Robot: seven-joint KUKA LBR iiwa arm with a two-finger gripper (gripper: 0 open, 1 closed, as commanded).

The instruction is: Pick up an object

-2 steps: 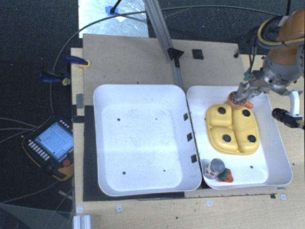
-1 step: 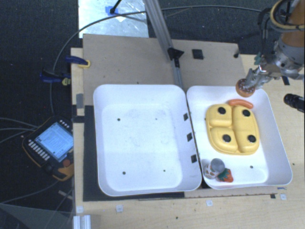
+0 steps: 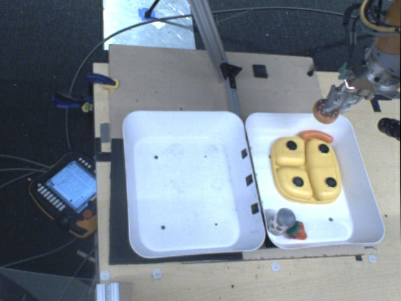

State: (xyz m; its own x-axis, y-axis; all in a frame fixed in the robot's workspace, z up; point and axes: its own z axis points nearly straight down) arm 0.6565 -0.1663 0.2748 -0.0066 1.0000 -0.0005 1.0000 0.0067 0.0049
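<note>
My gripper (image 3: 332, 104) hangs over the back rim of the right bin (image 3: 363, 187), reaching in from the upper right. A small brown ring-shaped object (image 3: 325, 111) sits between its fingertips, and the gripper is shut on it. Below it in the right bin lies a yellow four-lobed toy (image 3: 306, 168) with dark dots. An orange sausage-shaped piece (image 3: 316, 135) rests against the toy's far edge. A small grey ball (image 3: 286, 217) and a red and green piece (image 3: 297, 231) lie in the bin's front left corner.
The left bin (image 3: 135, 187) stands beside the right one, the two touching along their inner rims. A grey pole (image 3: 210, 30) slants over the bench behind them. A handheld pendant (image 3: 67, 187) and cables lie on the floor at left.
</note>
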